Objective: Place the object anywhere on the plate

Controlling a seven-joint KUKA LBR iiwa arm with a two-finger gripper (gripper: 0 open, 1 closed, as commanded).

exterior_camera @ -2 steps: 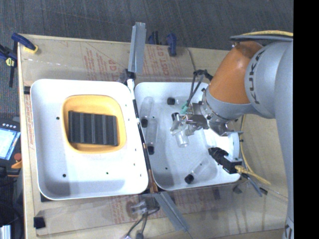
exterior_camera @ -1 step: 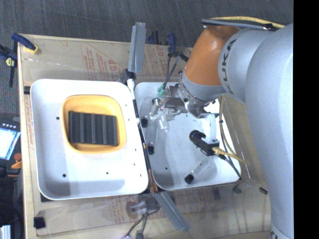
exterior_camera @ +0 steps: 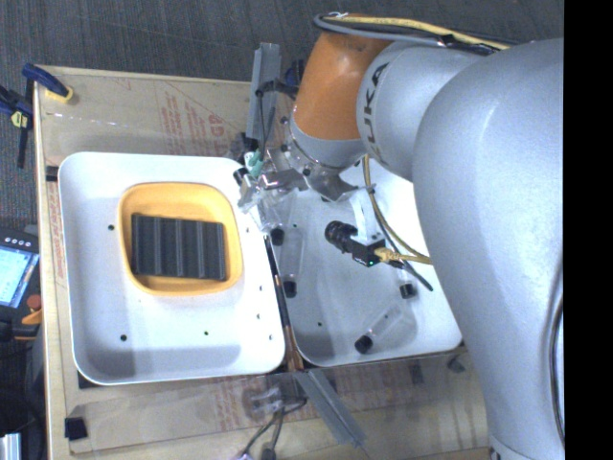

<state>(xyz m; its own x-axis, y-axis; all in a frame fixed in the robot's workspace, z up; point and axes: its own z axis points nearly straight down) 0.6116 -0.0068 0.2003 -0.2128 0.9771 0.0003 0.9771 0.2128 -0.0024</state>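
In the left bin, which is shallow, white and smooth, I see the plate: yellow, a rounded square, with a dark ribbed centre whose ridges run away from me. The right bin holds a few small dark pieces I cannot name, and I cannot tell which is the task's object. The jaws hang over the divide between the bins, near the plate's far right corner; whether they are wide or narrow I cannot tell. Brown board covers the counter.

The plate in the white left bin is yellow-orange with a dark grey ribbed centre; the arm is silver-grey with an orange band; the tabletop is tan
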